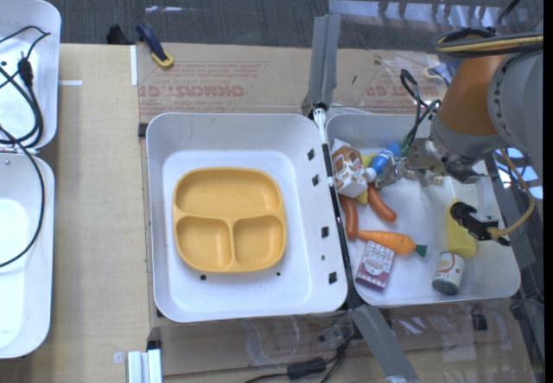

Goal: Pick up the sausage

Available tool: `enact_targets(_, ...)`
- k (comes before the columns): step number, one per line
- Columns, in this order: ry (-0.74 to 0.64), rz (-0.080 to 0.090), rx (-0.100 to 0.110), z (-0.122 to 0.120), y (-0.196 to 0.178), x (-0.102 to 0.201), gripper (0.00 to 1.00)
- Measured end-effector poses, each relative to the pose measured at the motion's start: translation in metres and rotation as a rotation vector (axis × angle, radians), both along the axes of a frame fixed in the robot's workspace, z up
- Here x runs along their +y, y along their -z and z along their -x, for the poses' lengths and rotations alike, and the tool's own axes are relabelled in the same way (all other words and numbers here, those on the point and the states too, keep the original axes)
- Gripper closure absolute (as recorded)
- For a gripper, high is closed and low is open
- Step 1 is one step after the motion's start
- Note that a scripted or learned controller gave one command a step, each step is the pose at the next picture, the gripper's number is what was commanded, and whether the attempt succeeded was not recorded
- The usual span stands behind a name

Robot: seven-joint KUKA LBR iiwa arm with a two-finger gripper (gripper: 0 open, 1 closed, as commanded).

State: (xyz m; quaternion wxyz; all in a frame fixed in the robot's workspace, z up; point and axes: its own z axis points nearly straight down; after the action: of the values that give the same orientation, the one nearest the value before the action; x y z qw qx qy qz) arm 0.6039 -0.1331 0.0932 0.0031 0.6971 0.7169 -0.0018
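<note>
In the right bin (pixel 484 286) lie two sausage-shaped pieces. A reddish sausage (pixel 349 215) lies lengthwise along the bin's left wall. A shorter orange-red one (pixel 383 204) lies at a slant just right of it. My gripper (pixel 390 169) hangs low over the bin's upper left part, directly above the slanted piece and beside a brown-and-white carton (pixel 346 168). Nothing shows in its grasp. The arm's orange band (pixel 467 100) rises behind it on the right.
The right bin also holds a carrot (pixel 390 241), a small red-and-white box (pixel 375 263), a can (pixel 448 273), a yellow item (pixel 462 234) and a blue-capped item (pixel 386 156). In the left bin (pixel 164 286) sits a yellow divided plate (pixel 230 218).
</note>
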Motion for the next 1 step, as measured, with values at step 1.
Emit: enact_targets(1, 0.026, 0.013, 0.003, 0.028, -0.0017, 0.0194, 0.0)
